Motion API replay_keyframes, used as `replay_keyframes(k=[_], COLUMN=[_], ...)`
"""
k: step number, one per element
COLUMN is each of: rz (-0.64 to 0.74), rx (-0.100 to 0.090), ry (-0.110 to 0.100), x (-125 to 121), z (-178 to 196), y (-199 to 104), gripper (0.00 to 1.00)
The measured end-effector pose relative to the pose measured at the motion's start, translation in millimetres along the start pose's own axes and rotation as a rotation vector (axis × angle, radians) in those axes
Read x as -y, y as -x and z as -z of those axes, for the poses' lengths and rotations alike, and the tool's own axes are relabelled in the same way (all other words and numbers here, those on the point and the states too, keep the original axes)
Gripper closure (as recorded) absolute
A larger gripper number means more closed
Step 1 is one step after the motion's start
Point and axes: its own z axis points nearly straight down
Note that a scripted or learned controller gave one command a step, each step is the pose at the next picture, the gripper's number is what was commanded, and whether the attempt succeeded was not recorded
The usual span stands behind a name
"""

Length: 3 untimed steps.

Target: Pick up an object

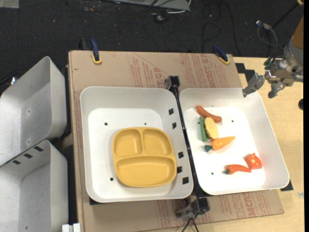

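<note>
The right bin holds several small toy foods: a red sausage, a yellow piece on a green strip, an orange carrot, a red-orange pepper and a red block with yellow marks. My gripper hangs above the bin's far right corner, well clear of every toy. Its two dark fingers stand spread apart with nothing between them.
The left bin bears a yellow three-compartment tray. Two more white bins are stacked off the bench at the left. Blue clamps hold the cardboard base at the back.
</note>
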Motion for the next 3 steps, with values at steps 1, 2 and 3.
replay_keyframes(k=[1, 2, 3], rz=[0.003, 0.003, 0.001], rx=[0.003, 0.002, 0.002], ry=[0.013, 0.008, 0.007], x=[-2.3, 2.6, 3.4], z=[8.7, -39.7, -101.3], y=[-1.1, -8.7, -1.9], gripper=[0.0, 0.0, 0.0])
